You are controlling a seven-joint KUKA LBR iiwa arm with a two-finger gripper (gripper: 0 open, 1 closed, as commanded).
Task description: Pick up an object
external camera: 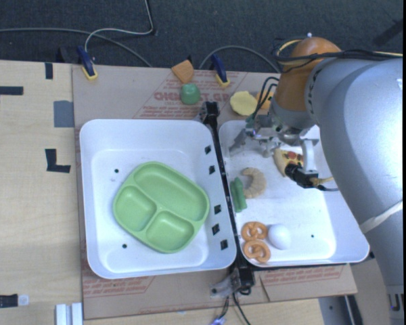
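My gripper (252,145) hangs over the far part of the right bin (325,212), open, with only the white bin floor showing between its two grey fingers. Just in front of it lies a tan bagel-like ring (252,181). A green stick-shaped piece (238,195) rests against the bin's left wall. Two pretzels (256,241) and a white egg (279,236) sit near the front of this bin. A yellow item with a red spot (287,160) lies right of the gripper, partly hidden by the wrist.
The left bin (98,181) holds a green divided plate (161,206). Behind the bins, on the cardboard, are an orange wedge (183,70), a green cylinder (189,93) and a yellow piece (243,102). The large grey arm (365,127) covers the right bin's right side.
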